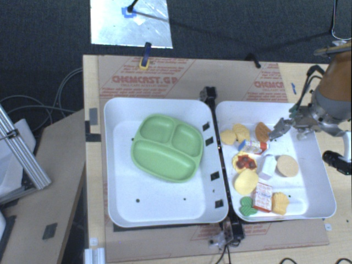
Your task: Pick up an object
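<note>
- Toy food pile [257, 169] lies loose in right bin [322, 199], brown piece [262, 131] at its top.
- Gripper [279, 130] just beside that piece, fingers apart, nothing between them.
- Green divided plate [167, 147] in left bin [118, 202].

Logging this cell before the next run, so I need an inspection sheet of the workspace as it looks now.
Surface: bench bearing two white bins.
Job's things: toy food pieces clustered in the right bin.
Clutter: green divided plate in the left bin.
Grippers: gripper low over the right bin's far side, beside a brown piece; grip cannot be judged.
Cables: grey loops left of the bench.
Surroundings: dark carpet, shiny sheet.
</note>
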